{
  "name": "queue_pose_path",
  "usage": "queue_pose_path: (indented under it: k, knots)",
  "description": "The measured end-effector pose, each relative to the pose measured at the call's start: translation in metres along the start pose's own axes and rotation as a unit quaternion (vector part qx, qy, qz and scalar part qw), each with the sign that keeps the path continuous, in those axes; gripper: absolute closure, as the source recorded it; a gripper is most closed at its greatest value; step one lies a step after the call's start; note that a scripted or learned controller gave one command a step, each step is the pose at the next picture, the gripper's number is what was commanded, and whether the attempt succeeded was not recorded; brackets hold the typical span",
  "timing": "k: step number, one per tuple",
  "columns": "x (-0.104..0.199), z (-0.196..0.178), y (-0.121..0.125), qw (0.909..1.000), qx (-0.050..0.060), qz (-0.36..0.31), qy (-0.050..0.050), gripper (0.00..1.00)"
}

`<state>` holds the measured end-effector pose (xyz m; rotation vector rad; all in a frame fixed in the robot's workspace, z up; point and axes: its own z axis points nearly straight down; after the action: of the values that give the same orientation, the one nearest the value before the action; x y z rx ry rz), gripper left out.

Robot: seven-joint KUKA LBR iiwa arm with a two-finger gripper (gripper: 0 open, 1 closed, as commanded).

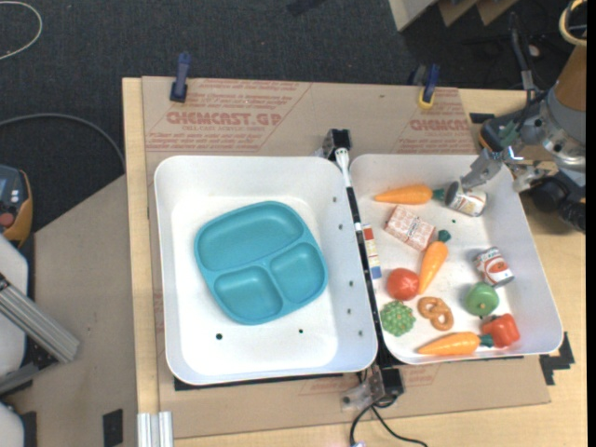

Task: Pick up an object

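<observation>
1. The arm (559, 124) runs off the frame at three o'clock, so most of it is cut away.
2. The gripper (477, 177) is a blur over the right bin (535, 250), and its finger gap is too small to read.
3. The small can (468, 200) sits partly under the gripper at twelve o'clock in that bin, label unreadable.
4. The second can (494, 267) has print too tiny to make out.

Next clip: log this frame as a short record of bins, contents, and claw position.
left bin: teal divided plate
right bin: three carrots, tomato, pretzel, green apple, broccoli, red pepper, small can, pink block
claw: over right bin's far edge, above a small white item
grasp: cannot tell
</observation>
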<state>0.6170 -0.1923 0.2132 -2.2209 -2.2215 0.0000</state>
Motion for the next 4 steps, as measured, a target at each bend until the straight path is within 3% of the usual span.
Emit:
queue_pose_path:
  k: [1,2,3,4]
  knots:
    - [0.071,-0.053,-0.039,1.0000,-0.001,-0.003,0.002,0.00]
    - [0.128,-0.193,-0.056,0.9999,-0.009,-0.004,0.000,0.00]
    - [0.124,-0.195,-0.056,1.0000,-0.003,-0.001,-0.001,1.00]
    - [0.093,-0.174,-0.132,1.0000,0.002,0.003,0.000,1.00]
